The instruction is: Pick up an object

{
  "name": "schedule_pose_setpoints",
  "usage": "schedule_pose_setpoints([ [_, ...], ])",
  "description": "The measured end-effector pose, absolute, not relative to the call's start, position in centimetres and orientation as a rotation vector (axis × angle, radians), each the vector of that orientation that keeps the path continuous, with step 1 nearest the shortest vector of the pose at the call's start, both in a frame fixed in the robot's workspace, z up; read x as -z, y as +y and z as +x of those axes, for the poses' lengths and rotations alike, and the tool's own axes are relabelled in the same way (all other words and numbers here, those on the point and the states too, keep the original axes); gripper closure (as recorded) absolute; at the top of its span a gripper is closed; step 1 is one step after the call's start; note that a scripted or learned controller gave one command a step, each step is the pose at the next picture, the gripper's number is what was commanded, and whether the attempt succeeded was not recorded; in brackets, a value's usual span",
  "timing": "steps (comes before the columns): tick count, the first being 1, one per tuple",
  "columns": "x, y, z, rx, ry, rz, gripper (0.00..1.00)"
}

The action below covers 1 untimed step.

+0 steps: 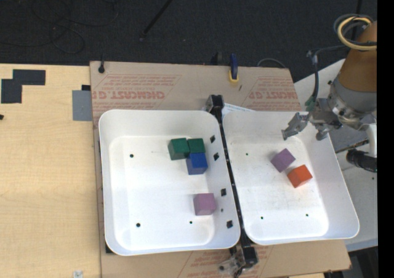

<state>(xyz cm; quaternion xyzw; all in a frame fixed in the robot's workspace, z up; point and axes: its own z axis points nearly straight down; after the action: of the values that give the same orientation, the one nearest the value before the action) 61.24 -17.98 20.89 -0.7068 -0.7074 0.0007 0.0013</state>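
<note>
The right bin (345,209) holds a purple cube (282,160) and, touching its lower right corner, an orange cube (300,176). My gripper (308,129) hangs over the far right part of this bin, up and to the right of the purple cube. It is open, with nothing between its fingers. In the left bin (111,209) lie two green blocks (186,147) side by side, a blue cube (197,163) just below them, and a light purple cube (204,203) nearer the front.
A black divider strip (225,166) runs between the two bins. Both bins rest on a cardboard sheet (160,89) on a wooden bench. The arm's orange band (360,64) and grey wrist stand over the right bin's far right corner.
</note>
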Motion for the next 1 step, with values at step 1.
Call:
schedule_pose_setpoints([
  [1,-9.44,-20.81,57.56,-0.009,-2.214,-2.216,0.00],
])
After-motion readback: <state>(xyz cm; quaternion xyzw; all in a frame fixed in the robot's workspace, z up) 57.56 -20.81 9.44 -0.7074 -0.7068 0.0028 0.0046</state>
